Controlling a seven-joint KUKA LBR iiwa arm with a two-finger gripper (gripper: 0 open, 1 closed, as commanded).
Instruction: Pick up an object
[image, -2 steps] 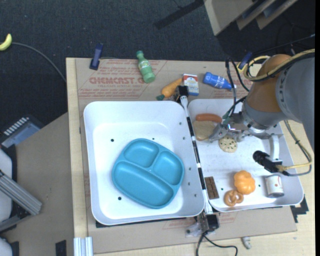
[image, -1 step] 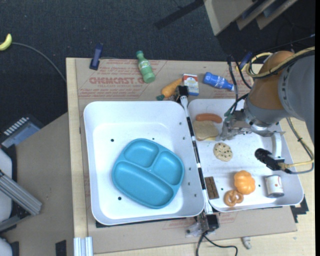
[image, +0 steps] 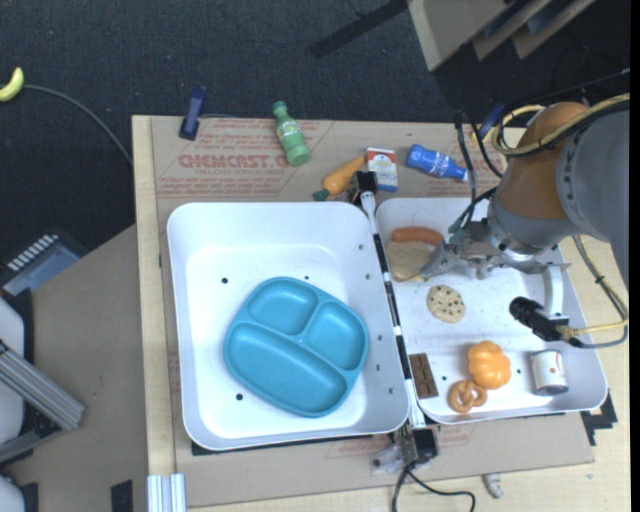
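The hand (image: 452, 257) is low in the far part of the right bin (image: 585, 385), and I cannot tell its state, because the wrist hides much of it. It is just beside a tan flat piece (image: 405, 261), maybe bread, and a reddish sausage (image: 415, 236) at the far left of this bin. These two are the likely things to pick.

I judge both are light toy food, stiff plastic and a little slippery. The sausage is round and can roll, so hold it across its short width, at the middle. The flat piece lies low on the floor, so hold it by its edges.

Nearer lie a cookie (image: 446, 303), an orange pumpkin (image: 489, 364) and a pretzel (image: 464, 396). The left bin (image: 200, 250) holds a blue divided tray (image: 295, 345).
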